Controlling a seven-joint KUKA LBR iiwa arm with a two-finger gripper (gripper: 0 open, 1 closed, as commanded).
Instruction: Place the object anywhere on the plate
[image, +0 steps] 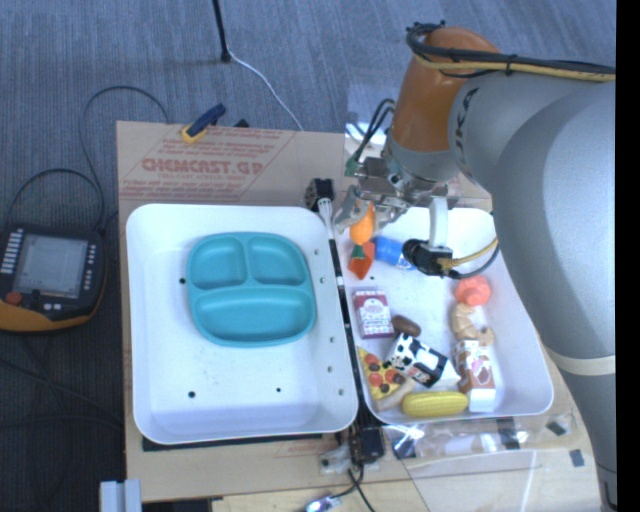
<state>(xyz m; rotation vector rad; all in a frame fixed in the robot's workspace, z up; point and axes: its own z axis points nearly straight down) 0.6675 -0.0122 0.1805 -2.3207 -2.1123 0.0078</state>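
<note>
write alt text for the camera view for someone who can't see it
A grey arm reaches from the right, its gripper over the right bin with a carrot just below it. That bin is crowded with toy food; the left bin holds a teal plate with three compartments.

Legible text: "CHEMCAST GP" in red print, on the brown board (215, 165) under the bins, upper left. Smaller red lines beneath it unreadable. Red carton (373, 313) in right bin carries print, too small to read.
</note>
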